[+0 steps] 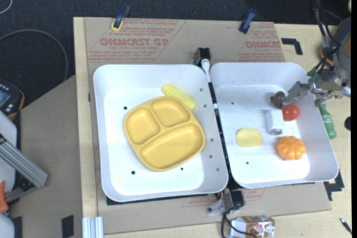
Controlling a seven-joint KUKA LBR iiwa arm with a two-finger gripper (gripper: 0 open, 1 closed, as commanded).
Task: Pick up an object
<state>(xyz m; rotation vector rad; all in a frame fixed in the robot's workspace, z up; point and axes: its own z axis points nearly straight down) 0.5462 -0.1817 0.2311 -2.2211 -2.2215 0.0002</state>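
Object nearest the gripper: a small red tomato-like toy (pixel 290 113), round and glossy, in the right bin's upper right part, with a small brown piece (pixel 276 100) just beside it to the upper left.
Right bin (pixel 245 76): also holds an orange toy pumpkin (pixel 291 147) near the front right, a pale yellow rounded block (pixel 249 137) toward the middle, and a small white-grey cylinder (pixel 274 121) between them and the red toy.
Left bin (pixel 111 120): holds a yellow three-compartment tray (pixel 163 132), lying at a slant, and a yellow corn-like toy (pixel 178 96) touching the tray's upper edge.
Bin edge: a green object (pixel 328 122) lies along the right bin's right rim.
Arm: reaches in from the right over the right bin's far right corner; the gripper (pixel 292 95) hangs low, just above the red toy and brown piece.
Fingers: a grey finger slants down-left toward the red toy; whether the pair stands apart or together cannot be told.
Bench: brown board (pixel 167 42) printed in red lettering, clamped at the back.
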